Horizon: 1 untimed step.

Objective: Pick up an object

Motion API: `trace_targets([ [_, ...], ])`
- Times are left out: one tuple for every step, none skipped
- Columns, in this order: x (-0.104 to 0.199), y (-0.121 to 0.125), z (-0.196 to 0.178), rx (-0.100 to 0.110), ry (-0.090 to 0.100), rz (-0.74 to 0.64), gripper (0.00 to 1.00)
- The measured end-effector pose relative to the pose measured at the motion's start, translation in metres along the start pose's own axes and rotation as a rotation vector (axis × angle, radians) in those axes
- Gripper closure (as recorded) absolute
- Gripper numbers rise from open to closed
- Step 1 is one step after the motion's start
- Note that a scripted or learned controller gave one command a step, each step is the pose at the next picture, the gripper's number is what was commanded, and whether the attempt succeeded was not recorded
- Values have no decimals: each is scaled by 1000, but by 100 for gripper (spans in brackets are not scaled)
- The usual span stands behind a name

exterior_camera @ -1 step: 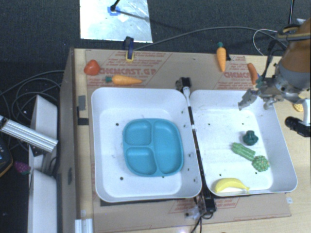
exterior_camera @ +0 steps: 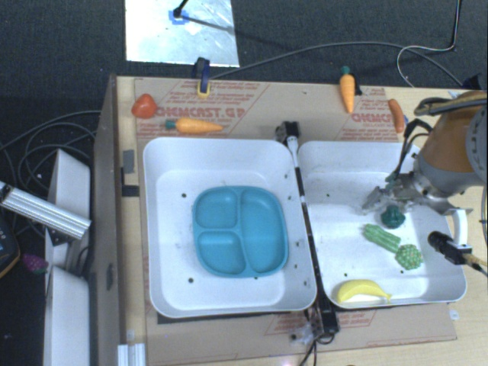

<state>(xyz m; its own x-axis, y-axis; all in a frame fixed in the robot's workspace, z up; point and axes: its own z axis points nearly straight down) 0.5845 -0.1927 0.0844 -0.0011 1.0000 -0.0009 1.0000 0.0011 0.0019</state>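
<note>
So on my feed the left bin has a blue divided plate. In the right bin, the gripper sits right over a small dark teal thing; I honestly can't tell its state. Nearby: green cucumber, broccoli, banana along the front wall.
</note>
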Motion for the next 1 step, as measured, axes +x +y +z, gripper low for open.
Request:
trace_targets([
  [-14,56,-84,-4,-2,-3,0],
])
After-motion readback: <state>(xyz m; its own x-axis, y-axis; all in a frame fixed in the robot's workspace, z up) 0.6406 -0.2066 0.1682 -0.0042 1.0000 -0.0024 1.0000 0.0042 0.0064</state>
